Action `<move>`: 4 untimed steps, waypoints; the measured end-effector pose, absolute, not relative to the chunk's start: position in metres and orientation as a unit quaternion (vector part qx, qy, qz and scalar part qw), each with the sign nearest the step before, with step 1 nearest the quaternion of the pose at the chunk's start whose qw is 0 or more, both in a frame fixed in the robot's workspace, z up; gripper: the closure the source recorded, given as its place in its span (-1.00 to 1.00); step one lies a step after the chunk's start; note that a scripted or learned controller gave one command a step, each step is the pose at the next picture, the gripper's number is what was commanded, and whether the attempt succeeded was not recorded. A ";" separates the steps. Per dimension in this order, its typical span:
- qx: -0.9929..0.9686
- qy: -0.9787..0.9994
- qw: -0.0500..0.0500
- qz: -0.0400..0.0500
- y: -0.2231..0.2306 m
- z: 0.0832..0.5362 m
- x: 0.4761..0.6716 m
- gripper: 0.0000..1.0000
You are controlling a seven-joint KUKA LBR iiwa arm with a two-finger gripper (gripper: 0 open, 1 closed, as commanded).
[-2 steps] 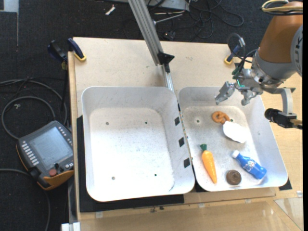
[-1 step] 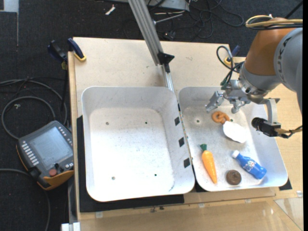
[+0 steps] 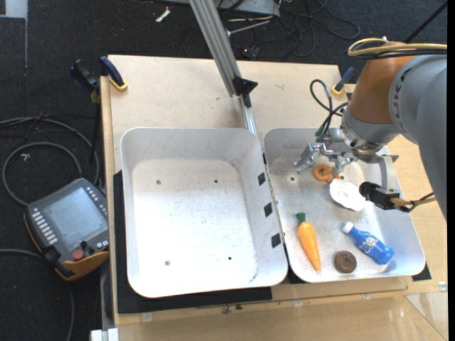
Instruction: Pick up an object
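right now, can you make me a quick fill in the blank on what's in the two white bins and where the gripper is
1. The orange toy carrot with a green top lies in the ____ white bin.
2. The small blue plastic bottle has a ____ cap.
3. The round brown disc lies between the carrot and the ____.
4. The two-finger gripper is right by a small ____ ring.

Missing words: right; white; bottle; orange
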State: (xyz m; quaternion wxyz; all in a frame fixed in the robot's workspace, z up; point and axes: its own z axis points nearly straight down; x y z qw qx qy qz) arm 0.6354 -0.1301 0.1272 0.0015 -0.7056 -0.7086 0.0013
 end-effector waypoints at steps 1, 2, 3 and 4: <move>-0.706 -0.708 -0.004 -0.001 -0.131 0.099 0.638 -1.00; -0.706 -0.708 -0.006 -0.003 -0.131 0.112 0.639 1.00; -0.707 -0.707 -0.003 -0.002 -0.133 0.172 0.633 1.00; -0.706 -0.708 -0.004 -0.002 -0.134 0.227 0.645 1.00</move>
